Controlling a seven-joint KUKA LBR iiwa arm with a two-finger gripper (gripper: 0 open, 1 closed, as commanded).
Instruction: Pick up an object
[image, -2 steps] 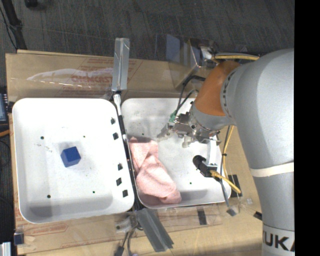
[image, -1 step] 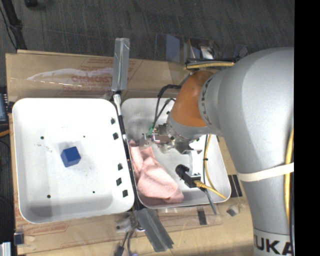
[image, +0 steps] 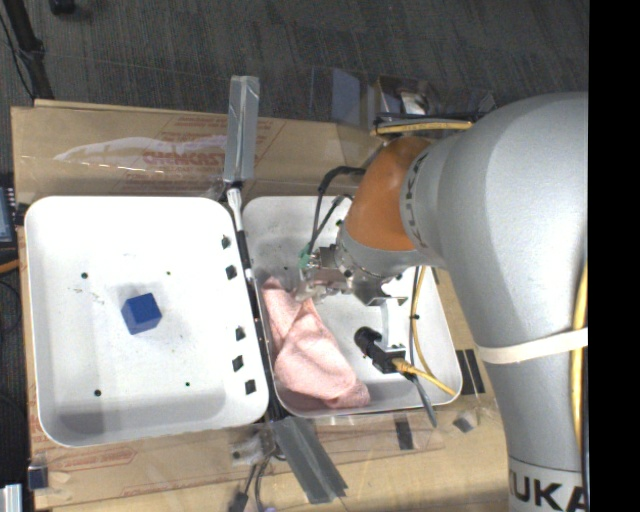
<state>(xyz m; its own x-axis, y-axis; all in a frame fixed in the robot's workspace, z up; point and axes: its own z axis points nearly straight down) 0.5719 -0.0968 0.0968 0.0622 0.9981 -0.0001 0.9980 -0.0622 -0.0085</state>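
A pink cloth (image: 308, 348) lies crumpled in the right bin (image: 280, 230), along its left wall and front. My gripper (image: 313, 277) is low in that bin, right at the cloth's upper end, with the grey arm and orange band behind it. A blue cube (image: 142, 312) rests in the left bin (image: 60, 230), left of centre. The wrist hides the fingertips, so their hold on the cloth is unclear.
A metal divider bar (image: 240, 130) runs between the two bins at the back. The bins sit on a cardboard-covered bench (image: 120, 140). My large grey arm covers the right side of the right bin.
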